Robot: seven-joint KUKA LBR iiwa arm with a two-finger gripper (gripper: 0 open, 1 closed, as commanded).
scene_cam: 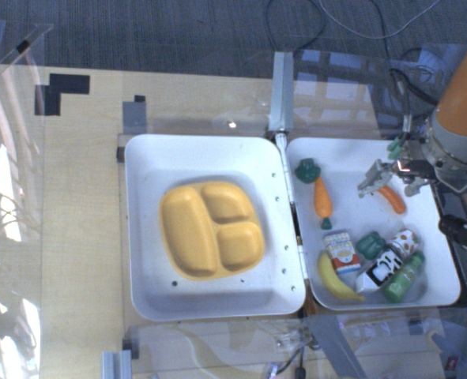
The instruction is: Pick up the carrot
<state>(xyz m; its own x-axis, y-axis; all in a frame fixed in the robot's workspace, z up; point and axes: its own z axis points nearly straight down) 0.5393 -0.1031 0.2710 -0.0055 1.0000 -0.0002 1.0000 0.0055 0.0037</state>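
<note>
The carrot [322, 198], orange with a dark green leafy top [306, 170], lies in the right bin [352, 158] close to its left wall, pointing toward the front. My gripper [392, 183] hovers at the right side of that bin, well to the right of the carrot and apart from it. Its two grey fingers [372, 180] are spread open. A small orange-red piece [392, 200] lies on the bin floor just below and between them, not gripped.
The front of the right bin is crowded with a banana [336, 279], a small carton [341, 249], a teal item [369, 245], a black-and-white item [387, 267] and a green bottle [401, 281]. A yellow divided plate [213, 229] sits in the left bin [146, 212].
</note>
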